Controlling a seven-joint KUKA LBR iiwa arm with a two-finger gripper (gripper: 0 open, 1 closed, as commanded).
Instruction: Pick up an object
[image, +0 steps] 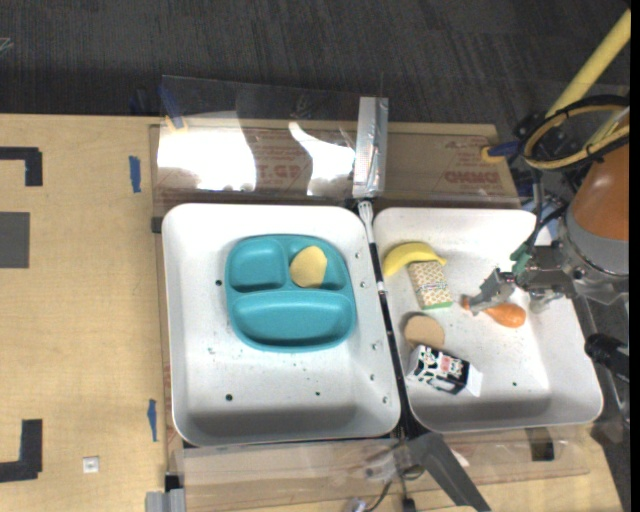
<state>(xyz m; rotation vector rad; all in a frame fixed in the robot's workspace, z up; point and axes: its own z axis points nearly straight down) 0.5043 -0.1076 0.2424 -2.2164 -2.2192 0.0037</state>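
My gripper (482, 296) hangs over the right bin (560, 395), reaching in from the right, grey with the orange band of the arm behind it. An orange carrot-like piece (508, 316) lies just below and to the right of its tip, touching or nearly touching it. To the left in the same bin are a yellow banana (408, 257), a small beige and green box (431, 285), a brown rounded piece (424, 328) and a black-and-white carton (441, 371).
The left bin (200, 380) bears a teal divided plate (290, 315) with a yellow rounded piece (309, 266) in its upper right compartment. A ridge between the bins runs down the middle. Cables and yellow tubing crowd the top right.
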